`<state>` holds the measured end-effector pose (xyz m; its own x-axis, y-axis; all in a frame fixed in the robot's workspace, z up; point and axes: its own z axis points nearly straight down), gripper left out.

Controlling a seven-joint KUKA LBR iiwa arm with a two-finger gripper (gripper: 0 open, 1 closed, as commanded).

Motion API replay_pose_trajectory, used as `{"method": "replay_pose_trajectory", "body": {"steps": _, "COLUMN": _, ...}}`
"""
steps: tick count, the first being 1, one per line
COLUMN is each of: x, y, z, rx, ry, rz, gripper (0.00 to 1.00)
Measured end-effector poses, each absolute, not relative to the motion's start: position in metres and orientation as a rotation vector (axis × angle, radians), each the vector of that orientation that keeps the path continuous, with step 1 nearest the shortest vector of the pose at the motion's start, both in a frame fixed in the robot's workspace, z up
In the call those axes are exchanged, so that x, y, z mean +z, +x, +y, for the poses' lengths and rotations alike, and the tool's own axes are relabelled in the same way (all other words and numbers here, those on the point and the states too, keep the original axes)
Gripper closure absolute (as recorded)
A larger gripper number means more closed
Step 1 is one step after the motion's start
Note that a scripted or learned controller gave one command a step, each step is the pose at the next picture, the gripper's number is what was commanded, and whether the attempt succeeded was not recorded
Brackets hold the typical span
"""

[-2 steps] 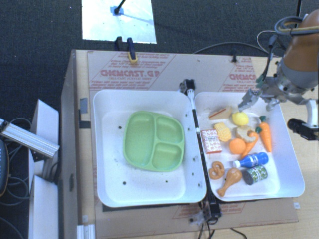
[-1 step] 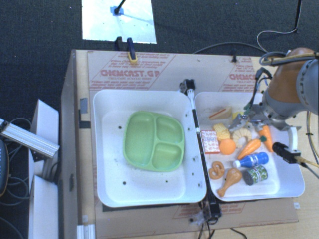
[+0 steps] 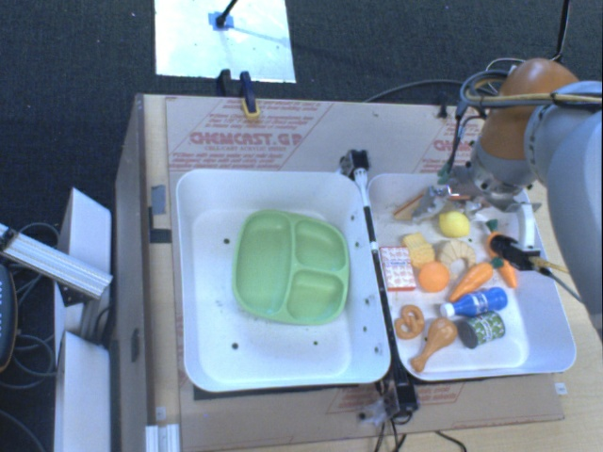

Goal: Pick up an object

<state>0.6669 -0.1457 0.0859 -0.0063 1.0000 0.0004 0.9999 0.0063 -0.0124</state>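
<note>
The right bin (image 3: 556, 347) holds several toy foods: a yellow lemon (image 3: 454, 224), an orange ball (image 3: 433, 277), a carrot (image 3: 473, 279), a blue bottle (image 3: 476, 301), a dark green can (image 3: 482, 329), a pretzel (image 3: 410, 321), a drumstick (image 3: 431, 343) and a red-and-white box (image 3: 398, 267). My gripper (image 3: 435, 199) is low over the bin's far end, just above and left of the lemon. A thin tan piece (image 3: 410, 205) lies at its tip; whether it is touched is unclear.
A green divided plate (image 3: 290, 266) lies in the left bin (image 3: 207, 347). A black clamp (image 3: 356, 164) sits at the far end of the divider between the bins. Cables trail behind the arm's orange band (image 3: 528, 83) at the upper right.
</note>
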Motion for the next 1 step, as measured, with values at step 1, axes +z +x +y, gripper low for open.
{"method": "replay_pose_trajectory", "body": {"steps": 1, "x": 0.0951, "y": 0.6663, "z": -0.1436, "rx": 0.015, "ry": -2.199, "rz": -2.220, "gripper": 1.00}}
